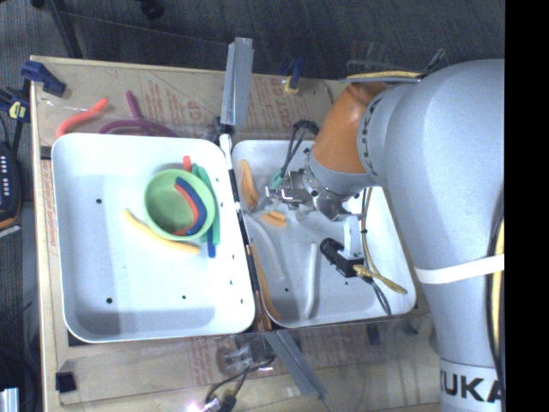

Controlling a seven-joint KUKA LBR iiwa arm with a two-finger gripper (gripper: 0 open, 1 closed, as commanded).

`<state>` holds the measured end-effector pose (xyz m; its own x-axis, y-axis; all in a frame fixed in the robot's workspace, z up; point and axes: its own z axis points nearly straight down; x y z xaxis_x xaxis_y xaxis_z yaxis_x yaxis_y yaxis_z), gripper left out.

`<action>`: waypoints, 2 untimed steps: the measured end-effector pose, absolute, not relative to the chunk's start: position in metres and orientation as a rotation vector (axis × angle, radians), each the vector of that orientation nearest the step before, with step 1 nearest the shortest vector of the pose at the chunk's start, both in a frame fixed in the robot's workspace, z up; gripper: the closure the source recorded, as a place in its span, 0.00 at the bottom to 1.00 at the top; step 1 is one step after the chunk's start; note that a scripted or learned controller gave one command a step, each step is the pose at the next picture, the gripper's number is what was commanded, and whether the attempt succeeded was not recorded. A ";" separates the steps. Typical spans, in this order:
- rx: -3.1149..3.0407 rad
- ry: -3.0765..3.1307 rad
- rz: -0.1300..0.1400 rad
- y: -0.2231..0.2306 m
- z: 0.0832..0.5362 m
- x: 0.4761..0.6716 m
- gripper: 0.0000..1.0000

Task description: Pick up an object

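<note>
A: Where does our gripper (pixel 276 194) sit?
B: Low in the right bin (pixel 390 303); we cannot tell its opening or any hold.
A: And the nearest thing?
B: A small orange piece (pixel 275 219) just below it, lying crosswise

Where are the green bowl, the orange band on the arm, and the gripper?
green bowl (pixel 169 202): camera view, its inner floor.
orange band (pixel 343 131): camera view, its middle.
gripper (pixel 276 193): camera view, its tip.
</note>
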<state>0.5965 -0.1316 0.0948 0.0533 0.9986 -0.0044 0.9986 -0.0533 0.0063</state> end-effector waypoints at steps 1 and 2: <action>2.270 2.160 0.002 -0.131 0.106 0.597 1.00; 2.270 2.163 0.003 -0.130 0.105 0.597 0.00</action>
<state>0.5970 -0.1302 0.1052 0.0483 0.9988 -0.0031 0.9988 -0.0483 0.0062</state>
